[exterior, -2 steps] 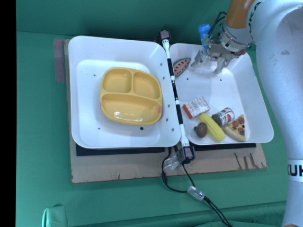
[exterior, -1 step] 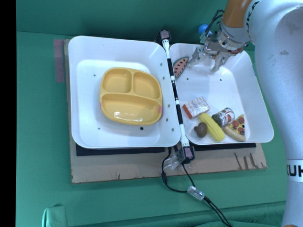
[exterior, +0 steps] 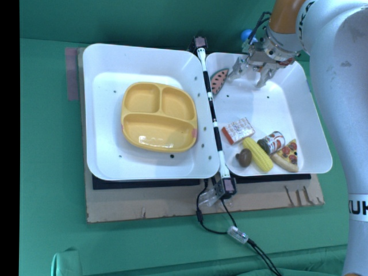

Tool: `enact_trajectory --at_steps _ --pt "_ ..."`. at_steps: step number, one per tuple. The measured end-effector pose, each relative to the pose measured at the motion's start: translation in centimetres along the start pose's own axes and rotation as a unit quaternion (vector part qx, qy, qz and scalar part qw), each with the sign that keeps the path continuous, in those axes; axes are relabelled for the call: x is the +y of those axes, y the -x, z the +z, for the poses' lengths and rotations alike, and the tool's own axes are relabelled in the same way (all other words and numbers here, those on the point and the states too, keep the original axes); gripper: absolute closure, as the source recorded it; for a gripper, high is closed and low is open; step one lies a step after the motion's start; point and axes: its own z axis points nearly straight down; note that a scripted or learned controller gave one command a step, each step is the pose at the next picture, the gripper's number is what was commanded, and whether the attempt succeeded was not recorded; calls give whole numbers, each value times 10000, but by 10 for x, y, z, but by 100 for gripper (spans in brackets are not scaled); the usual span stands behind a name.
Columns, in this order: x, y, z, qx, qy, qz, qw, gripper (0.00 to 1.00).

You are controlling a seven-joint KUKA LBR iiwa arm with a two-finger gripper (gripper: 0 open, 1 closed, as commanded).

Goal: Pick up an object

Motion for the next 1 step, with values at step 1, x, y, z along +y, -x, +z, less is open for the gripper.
enact_trajectory --at_steps 1 --pt "0 1 0 15 -1 -11 10000 0"
